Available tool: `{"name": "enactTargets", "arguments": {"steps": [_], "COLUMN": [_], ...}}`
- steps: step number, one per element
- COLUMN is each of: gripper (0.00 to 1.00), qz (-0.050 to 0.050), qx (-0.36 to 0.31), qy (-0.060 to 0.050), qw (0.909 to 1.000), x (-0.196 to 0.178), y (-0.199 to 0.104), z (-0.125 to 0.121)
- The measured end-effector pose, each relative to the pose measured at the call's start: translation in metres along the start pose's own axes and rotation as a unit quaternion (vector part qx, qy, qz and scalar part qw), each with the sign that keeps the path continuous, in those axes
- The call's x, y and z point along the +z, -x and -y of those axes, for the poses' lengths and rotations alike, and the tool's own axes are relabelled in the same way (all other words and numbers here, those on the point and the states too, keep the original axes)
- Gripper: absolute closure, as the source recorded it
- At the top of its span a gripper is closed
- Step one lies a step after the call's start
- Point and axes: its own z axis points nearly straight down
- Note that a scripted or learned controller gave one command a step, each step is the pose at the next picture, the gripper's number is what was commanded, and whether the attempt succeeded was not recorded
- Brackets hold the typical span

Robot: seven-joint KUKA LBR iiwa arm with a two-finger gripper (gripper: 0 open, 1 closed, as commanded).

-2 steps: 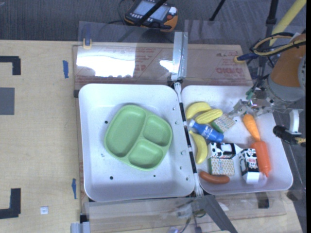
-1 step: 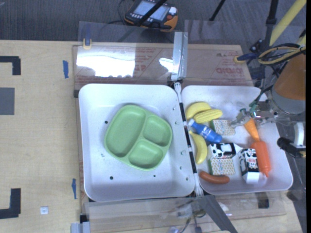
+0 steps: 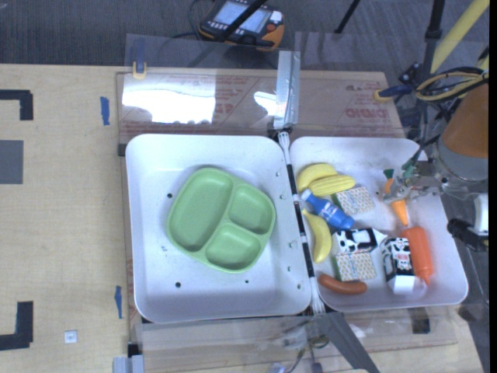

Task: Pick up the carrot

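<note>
Two bins: side by side on the tabletop [image 3: 62, 208]; right bin [image 3: 454, 286] held the clutter.
My arm [image 3: 470, 134]: reached in from the right, wrist over the right bin's far side.
My jaws [image 3: 404, 183]: state I cannot tell.
Carrot [image 3: 420, 253]: lay in the right bin, near its right wall, beside a cow-patterned carton [image 3: 398, 261].

divided plate [image 3: 222, 219] in left bin [image 3: 147, 169]; carrot [image 3: 420, 252] in right bin [image 3: 454, 286], right of probably cartons [image 3: 398, 256].

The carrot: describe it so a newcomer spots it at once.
Look in the right white bin, crowded with toy food, and go to its right side. There the carrot lies lengthwise, just right of a black-and-white carton. It is the one long, plain orange piece among yellow bananas and patterned boxes.
</note>
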Motion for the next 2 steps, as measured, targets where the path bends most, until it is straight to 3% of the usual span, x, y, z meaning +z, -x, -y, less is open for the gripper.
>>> {"name": "enactTargets", "arguments": {"steps": [1,2], "gripper": [1.0,1.0], "qz": [-0.002,0.002], "qx": [0.065,0.066], "qy": [-0.039,-0.011], "qw": [0.9971,0.9977], "x": [0.017,-0.132], "y": [0.001,-0.061], "z": [-0.068,-0.067]}}
